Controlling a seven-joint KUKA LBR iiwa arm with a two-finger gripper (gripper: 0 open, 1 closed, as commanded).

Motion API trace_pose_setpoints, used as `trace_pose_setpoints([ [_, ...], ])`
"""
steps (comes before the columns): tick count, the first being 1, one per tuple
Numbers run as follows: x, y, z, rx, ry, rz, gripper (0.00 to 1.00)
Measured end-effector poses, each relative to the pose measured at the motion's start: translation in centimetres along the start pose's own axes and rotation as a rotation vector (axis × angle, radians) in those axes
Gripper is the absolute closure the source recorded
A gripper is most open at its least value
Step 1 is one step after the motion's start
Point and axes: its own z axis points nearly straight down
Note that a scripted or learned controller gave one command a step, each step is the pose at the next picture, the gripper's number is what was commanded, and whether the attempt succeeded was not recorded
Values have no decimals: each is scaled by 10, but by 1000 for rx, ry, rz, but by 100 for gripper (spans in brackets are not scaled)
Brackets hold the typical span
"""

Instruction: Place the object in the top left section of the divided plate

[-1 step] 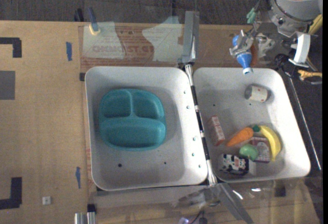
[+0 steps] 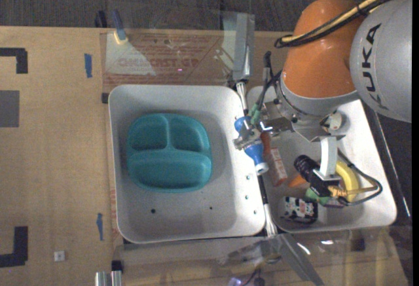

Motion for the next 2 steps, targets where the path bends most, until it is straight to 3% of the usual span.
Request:
trace_pose_setpoints([
  [1, 35, 83, -22, -4, -1, -210, 100],
  [2, 7, 73, -75, -7, -3, -570, 100],
])
